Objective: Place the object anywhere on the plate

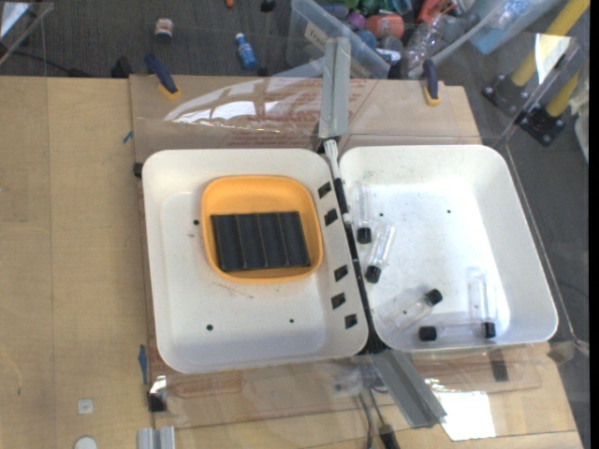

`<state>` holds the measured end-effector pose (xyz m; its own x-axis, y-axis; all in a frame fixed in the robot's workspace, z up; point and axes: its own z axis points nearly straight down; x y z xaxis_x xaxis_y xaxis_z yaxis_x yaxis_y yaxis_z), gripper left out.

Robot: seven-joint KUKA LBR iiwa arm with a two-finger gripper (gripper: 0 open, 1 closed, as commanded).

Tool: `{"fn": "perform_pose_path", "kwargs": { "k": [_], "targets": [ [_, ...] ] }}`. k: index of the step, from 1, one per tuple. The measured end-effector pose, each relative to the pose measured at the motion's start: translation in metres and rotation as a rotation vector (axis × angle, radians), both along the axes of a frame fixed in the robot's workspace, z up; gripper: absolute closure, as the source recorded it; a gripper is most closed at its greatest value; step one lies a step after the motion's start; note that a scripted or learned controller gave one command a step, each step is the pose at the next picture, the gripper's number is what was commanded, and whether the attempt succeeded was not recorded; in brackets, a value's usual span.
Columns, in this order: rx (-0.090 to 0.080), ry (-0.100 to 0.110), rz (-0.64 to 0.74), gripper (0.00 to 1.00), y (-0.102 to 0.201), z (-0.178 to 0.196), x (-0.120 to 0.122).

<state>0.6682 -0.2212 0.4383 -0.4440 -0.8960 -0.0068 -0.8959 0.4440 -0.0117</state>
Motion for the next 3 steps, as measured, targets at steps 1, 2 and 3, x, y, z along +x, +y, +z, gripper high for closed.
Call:
{"fn": "perform_pose_path", "kwargs": {
  "k": [1,2,3],
  "targets": [
    [-0.004,0.001,0.461,1.00,-0.0003,-0.0008,-0.0001],
    [-0.003,0.008,0.804,1.00,0.0025,-0.0104,-0.0044],
    [-0.008,0.003,0.990,1.00,0.0075,-0.0015,-0.0003]
  ]
}}
